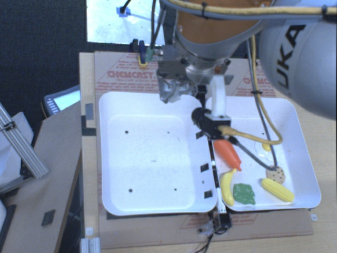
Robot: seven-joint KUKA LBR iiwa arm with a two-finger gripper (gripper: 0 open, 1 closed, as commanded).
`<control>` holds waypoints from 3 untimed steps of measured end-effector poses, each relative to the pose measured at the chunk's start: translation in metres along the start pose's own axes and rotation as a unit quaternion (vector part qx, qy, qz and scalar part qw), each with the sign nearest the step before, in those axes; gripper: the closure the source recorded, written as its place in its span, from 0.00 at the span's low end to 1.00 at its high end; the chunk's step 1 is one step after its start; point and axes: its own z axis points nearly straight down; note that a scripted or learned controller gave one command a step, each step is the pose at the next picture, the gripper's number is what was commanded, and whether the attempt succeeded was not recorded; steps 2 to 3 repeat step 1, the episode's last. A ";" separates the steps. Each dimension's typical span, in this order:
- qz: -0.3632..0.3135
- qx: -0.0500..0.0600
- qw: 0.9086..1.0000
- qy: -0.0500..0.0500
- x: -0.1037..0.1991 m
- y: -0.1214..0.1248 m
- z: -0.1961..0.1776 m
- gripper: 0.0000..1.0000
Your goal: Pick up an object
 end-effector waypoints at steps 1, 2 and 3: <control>0.000 -0.006 1.000 0.002 0.024 0.016 -0.062 1.00; 0.000 -0.006 1.000 0.002 0.024 0.016 -0.062 1.00; 0.000 -0.006 1.000 0.002 0.024 0.016 -0.062 1.00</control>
